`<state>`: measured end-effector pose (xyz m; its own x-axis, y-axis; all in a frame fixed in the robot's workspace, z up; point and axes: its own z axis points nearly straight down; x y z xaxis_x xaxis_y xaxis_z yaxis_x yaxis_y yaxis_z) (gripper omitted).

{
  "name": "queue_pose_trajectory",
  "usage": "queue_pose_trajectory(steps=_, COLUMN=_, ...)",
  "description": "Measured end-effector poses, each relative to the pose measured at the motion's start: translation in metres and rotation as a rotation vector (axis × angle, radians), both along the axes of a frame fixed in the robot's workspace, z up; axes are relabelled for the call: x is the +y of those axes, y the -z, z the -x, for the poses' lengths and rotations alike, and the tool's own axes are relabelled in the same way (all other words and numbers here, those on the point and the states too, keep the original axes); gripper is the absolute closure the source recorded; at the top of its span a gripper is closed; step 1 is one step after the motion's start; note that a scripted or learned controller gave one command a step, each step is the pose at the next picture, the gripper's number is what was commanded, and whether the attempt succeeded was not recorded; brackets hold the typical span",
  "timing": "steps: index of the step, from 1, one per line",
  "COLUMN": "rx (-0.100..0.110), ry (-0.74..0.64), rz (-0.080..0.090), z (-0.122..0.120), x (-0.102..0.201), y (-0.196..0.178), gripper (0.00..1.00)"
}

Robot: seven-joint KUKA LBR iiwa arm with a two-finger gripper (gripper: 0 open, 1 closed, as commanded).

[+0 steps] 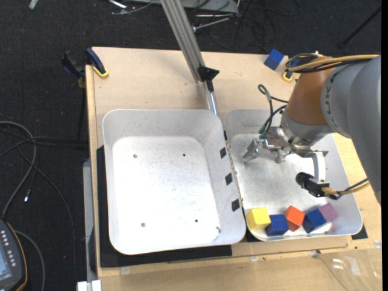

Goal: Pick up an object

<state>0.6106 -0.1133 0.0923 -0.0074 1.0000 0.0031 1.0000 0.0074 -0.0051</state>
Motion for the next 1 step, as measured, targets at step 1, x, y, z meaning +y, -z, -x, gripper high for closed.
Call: queue_pose_trajectory(steps=1, rx=-0.012, ry=0.002, rz=0.004, z=-0.0619, x=0.0093, y=-0.0039, gripper=0.00)
